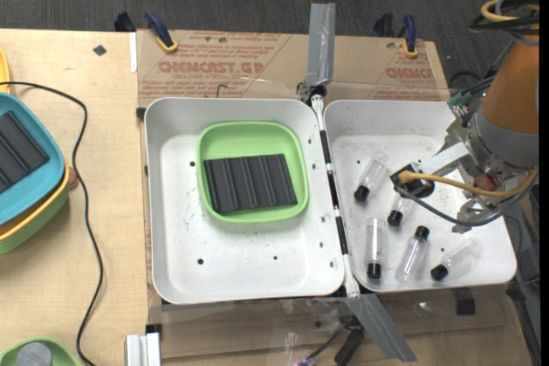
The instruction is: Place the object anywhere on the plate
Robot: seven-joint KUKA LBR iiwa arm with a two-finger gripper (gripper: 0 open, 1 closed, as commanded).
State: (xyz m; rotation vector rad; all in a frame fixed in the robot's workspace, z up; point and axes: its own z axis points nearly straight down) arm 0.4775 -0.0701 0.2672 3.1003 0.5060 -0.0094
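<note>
A pale wooden tabletop [94,184] stands on dark grey carpet, where the wheeled feet of a chair show at the top edge. On it lies a brown cardboard sheet [223,60] with red printing, held by blue and yellow clamps, and on the cardboard two shallow white plastic bins sit side by side, their inner rims touching. A strip of grey tape runs up from the joint between them. A black cable [86,210] trails over the wood, and a teal tray stacked on a yellow one [26,167] sits at the left edge.

The left bin [171,261] holds a light green, square plate with rounded corners [253,141], and a dark grey ribbed mat lies on its floor. The right bin [343,210] holds several small clear plastic vials with black caps [373,249], scattered and lying on their sides; all rest on the bin floor, apart from the plate.

The grey arm with its orange band [515,99] leans over the right bin's far right side. Its claw [476,210] hangs low there, near the right-hand vials, with a yellow hose running left from it. Whether the claw is apart or together cannot be told, and no vial is seen between its tips.
</note>
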